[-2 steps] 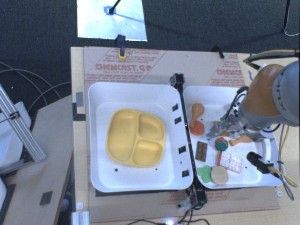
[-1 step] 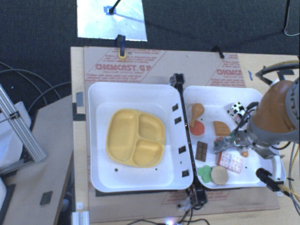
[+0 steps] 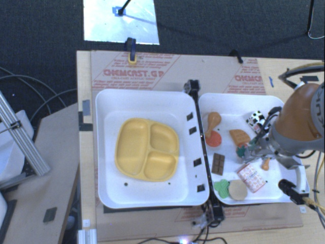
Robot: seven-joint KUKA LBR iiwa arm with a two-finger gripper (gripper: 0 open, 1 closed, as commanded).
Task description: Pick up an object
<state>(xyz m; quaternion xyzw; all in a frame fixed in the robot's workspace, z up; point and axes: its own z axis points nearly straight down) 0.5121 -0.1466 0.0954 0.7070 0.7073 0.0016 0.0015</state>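
1. Gripper [image 3: 252, 150]: lowered into the right bin [image 3: 274, 101] from the right, its tip among the small objects at mid-bin; whether it is apart or together cannot be told.
2. Candidate objects beside the tip: a teal piece [image 3: 241, 150] touching or just left of it, an orange wedge [image 3: 239, 135] just beyond, a small orange item [image 3: 265, 163] on the near side, and a pink patterned block [image 3: 251, 178] nearer still.
3. Further left in the same bin: drumstick [image 3: 213, 121], red disc [image 3: 214, 139], chocolate bar [image 3: 218, 163]; near edge, a green leaf [image 3: 222, 187] touching a tan round [image 3: 237, 190].
4. Advice: centre on a single object, since the crowded neighbours could be nudged or caught alongside it.
5. Left bin [image 3: 109, 111]: holds a yellow divided plate [image 3: 147, 149].
6. Obscured: the arm's orange band [image 3: 302, 116] covers the bin's right side; a black-and-white toy [image 3: 256, 119] is partly hidden.
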